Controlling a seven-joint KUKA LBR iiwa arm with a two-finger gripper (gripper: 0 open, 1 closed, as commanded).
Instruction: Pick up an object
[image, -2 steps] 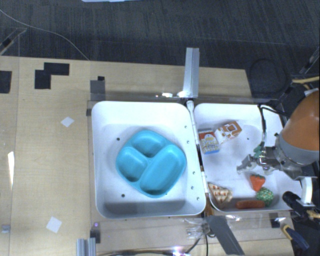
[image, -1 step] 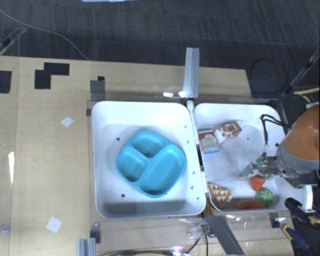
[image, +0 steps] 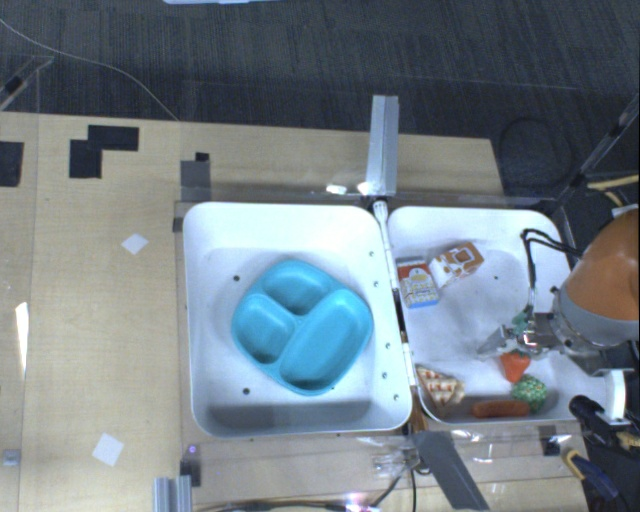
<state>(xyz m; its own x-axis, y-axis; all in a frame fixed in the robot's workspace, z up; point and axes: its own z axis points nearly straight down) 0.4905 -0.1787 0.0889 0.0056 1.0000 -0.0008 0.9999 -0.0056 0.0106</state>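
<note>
While the blue 3-part plastic plate (image: 302, 325) sits alone, the gripper (image: 512, 342) touches the orange toy carrot (image: 514, 366); I cannot tell its grip

Single fixed camera above bench (image: 90, 300), looking down at slant, both bins (image: 290, 225) in frame.

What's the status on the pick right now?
End effector low in the right bin, directly over the orange toy; grip not confirmed. Green toy and brown sausage crowd close beside it.
</note>
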